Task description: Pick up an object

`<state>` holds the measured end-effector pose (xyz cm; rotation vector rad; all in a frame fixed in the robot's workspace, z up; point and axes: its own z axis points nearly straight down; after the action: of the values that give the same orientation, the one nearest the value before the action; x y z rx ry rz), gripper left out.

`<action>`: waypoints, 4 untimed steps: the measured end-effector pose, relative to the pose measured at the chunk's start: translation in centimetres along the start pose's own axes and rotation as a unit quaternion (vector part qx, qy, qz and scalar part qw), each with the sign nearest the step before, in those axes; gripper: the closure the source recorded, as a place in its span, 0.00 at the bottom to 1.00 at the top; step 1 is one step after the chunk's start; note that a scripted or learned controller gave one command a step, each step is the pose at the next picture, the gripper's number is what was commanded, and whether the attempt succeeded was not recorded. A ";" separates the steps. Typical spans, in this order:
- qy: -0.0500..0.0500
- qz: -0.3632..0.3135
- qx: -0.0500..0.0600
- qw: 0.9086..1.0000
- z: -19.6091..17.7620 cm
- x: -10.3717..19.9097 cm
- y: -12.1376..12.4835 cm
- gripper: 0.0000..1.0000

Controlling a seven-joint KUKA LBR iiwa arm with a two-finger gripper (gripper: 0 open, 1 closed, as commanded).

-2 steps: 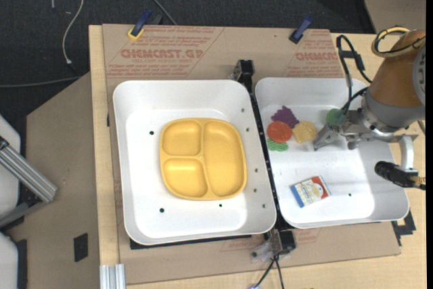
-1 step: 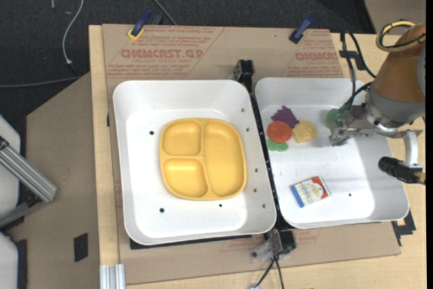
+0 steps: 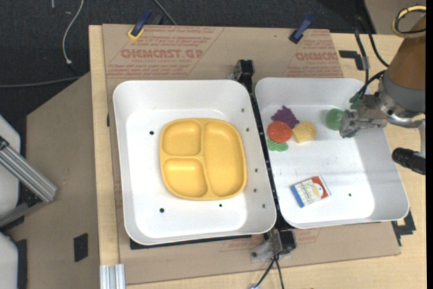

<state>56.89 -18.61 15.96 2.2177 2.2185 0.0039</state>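
Bench is a brown cardboard sheet [image 3: 203, 54] w/ red print, clipped at the top edge by two blue clamps [image 3: 141, 24], dark carpet around it. Two white bins sit on it side by side.

Right bin [image 3: 338, 196]: gripper [image 3: 351, 122] is at the bin's upper right, low over the floor, right next to a green object [image 3: 333, 118] on its left side. Looks like contact or v. close, can't confirm. Whether the gripper is spread or closed: cannot tell from this angle, and no object visibly held.

Other items in same bin, upper left cluster: purple grape bunch [image 3: 285, 116], red round piece [image 3: 279, 132] just below it, small green bit [image 3: 277, 145] under the red one, yellow piece [image 3: 304, 131] touching or just beside the red one on its right. Blue/white/red small box [image 3: 310, 191] lies flat lower centre, well apart from the cluster.

Left bin [image 3: 135, 112]: yellow 3-compartment plate [image 3: 203, 159] roughly centred, flat.

Arm [image 3: 410, 74] comes in from right edge, orange-brown band above wrist, black cable [image 3: 363, 51] looping near it. White cable [image 3: 74, 3] on the carpet upper left. Aluminium extrusion [image 3: 24, 169] at left edge.
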 end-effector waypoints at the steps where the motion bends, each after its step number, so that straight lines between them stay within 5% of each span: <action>1: 0.000 0.000 -0.001 1.000 -5.5 0.0 0.2 1.00; 3: 0.001 -0.003 0.001 1.000 -5.9 10.3 3.4 1.00; 4: 0.002 -0.003 0.004 1.000 -5.8 15.3 3.0 1.00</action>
<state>59.87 -3.28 21.76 2.2178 2.2306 -0.0002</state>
